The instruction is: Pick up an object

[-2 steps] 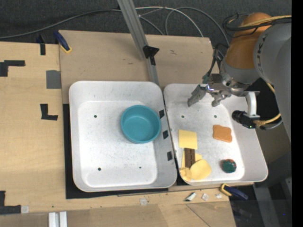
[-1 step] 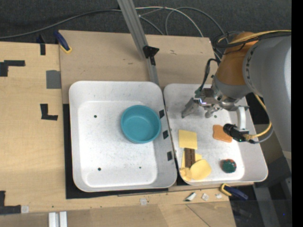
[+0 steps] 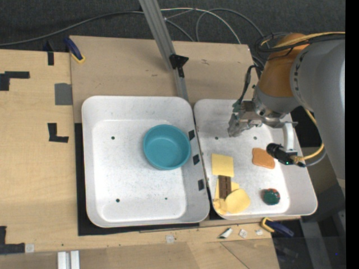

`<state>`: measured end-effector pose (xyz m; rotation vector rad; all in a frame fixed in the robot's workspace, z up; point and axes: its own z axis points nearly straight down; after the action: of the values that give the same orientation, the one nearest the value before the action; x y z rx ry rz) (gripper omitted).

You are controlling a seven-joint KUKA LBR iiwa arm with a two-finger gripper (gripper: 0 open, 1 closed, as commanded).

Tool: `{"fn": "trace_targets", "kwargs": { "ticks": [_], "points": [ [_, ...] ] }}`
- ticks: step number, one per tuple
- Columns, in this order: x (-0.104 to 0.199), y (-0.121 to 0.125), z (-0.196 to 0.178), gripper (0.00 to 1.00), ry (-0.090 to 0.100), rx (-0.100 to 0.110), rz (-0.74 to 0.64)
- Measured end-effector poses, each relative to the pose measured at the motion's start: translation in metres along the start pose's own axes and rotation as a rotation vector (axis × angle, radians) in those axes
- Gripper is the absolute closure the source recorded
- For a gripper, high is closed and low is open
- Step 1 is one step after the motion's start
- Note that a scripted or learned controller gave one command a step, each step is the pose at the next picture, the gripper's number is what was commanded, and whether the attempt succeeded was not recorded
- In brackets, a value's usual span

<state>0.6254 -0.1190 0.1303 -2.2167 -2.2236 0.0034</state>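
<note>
My gripper (image 3: 238, 126) hangs over the back part of the right bin (image 3: 210, 116), above bare bin floor. Nothing shows between its fingers. In front of it lie a pale yellow square block (image 3: 222, 165), a brown bar (image 3: 224, 186) and a yellow rounded piece (image 3: 235, 201). An orange wedge (image 3: 263, 158) sits to the gripper's right front, and a small dark green ball (image 3: 271, 196) rests near the bin's front right corner. A blue bowl (image 3: 166, 146) stands in the left bin (image 3: 106, 167).
A slanted grey metal pole (image 3: 162, 38) crosses above the back of the bins. Cables trail over the bench behind. Blue-yellow clamps (image 3: 75, 49) hold the board at the back left and front right.
</note>
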Motion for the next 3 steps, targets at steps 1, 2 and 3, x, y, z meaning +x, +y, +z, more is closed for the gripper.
{"fn": "trace_targets", "kwargs": {
  "ticks": [1, 2, 3],
  "points": [
    [0.000, -0.003, -0.043, 1.00, 0.000, -0.005, 0.002],
    [-0.009, -0.005, -0.092, 1.00, -0.001, -0.007, 0.002],
    [-0.009, -0.005, -0.104, 1.00, 0.001, -0.003, 0.001]
  ]
}}
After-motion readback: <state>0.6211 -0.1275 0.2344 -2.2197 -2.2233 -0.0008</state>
